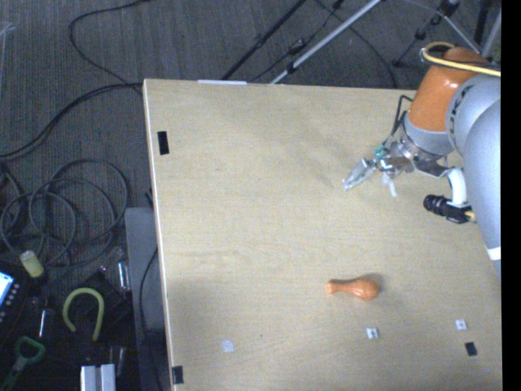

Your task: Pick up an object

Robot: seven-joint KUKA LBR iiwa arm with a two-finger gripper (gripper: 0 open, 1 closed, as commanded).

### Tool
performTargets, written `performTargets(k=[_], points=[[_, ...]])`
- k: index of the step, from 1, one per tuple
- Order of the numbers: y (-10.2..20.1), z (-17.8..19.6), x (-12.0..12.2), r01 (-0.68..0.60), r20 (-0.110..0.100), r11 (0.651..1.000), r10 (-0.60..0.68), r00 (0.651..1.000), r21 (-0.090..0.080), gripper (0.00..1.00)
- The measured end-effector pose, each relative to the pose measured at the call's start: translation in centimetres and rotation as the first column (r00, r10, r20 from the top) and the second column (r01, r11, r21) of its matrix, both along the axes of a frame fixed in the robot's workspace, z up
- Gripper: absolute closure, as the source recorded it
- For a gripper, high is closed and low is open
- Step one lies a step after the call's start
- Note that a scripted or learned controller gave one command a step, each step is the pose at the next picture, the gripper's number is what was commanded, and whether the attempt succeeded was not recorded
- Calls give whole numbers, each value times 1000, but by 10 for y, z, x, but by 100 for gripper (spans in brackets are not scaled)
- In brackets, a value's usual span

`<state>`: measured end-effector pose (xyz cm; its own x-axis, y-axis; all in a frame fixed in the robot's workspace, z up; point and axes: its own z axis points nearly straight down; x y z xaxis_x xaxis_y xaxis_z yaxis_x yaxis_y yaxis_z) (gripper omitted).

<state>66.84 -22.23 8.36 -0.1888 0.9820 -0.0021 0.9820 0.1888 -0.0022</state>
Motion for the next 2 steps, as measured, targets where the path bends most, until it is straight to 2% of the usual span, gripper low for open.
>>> performTargets(k=[1,2], points=[[44,0,0,-224,1,974,224,974,2,0],[45,0,0,-224,1,975,224,975,2,0]])
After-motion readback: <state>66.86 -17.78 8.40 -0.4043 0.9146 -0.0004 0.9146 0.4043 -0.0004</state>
